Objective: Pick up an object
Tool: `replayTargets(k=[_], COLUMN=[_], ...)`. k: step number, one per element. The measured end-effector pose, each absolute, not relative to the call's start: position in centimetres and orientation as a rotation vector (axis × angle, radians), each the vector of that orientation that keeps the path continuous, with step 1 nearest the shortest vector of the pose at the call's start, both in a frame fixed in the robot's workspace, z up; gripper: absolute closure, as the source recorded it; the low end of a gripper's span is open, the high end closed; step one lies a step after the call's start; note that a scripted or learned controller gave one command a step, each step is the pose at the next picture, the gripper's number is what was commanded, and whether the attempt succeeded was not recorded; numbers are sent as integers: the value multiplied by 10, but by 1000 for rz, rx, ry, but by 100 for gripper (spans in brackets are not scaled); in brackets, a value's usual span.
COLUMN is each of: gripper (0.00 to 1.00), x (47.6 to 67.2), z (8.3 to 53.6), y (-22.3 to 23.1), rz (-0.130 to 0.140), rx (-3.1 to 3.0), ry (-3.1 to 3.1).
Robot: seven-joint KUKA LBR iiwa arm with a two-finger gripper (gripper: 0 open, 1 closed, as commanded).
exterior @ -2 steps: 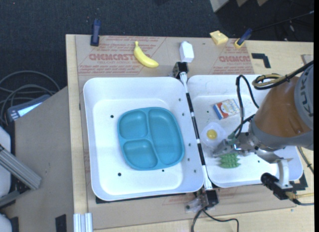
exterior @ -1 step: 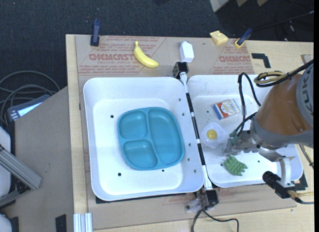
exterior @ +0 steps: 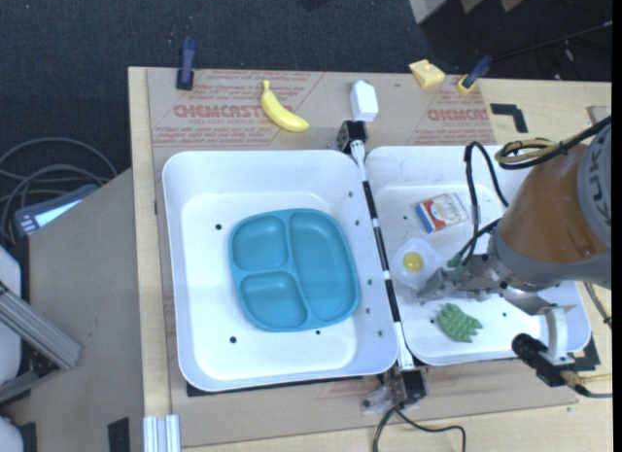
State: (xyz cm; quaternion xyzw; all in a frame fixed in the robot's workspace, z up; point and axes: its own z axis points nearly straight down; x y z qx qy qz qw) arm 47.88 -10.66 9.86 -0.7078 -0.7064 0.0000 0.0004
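Camera view puts us above two white bins side by side on a bench. In the left bin [exterior: 194,246] we see a blue divided plate [exterior: 292,268] lying flat near the middle. The right bin [exterior: 408,163] holds a small red, white and blue carton [exterior: 442,212] toward the back, a clear lidded cup with something yellow inside [exterior: 412,260] near the divider, and a green knobbly toy [exterior: 458,323] toward the front. The arm [exterior: 559,217] reaches in from the right, and the gripper [exterior: 437,288] sits low between the cup and the green toy. We cannot tell how far it is open, nor whether it has hold of anything. Behind the bins, a banana [exterior: 282,110] and a yellow block [exterior: 426,74] lie on the bench.
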Motion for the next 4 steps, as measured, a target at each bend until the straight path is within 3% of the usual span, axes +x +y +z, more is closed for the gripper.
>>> replayTargets(k=[1,2,3,4], gripper=[0,0,0,0], x=[575,644,669,669], z=[130,90,89,90], y=[-129,-118,-112,-100], rz=[-2,-8,-4,-3], rx=[-2222,-2226,-2227,-2228], ry=[-2224,-2229,-2229,-2230])
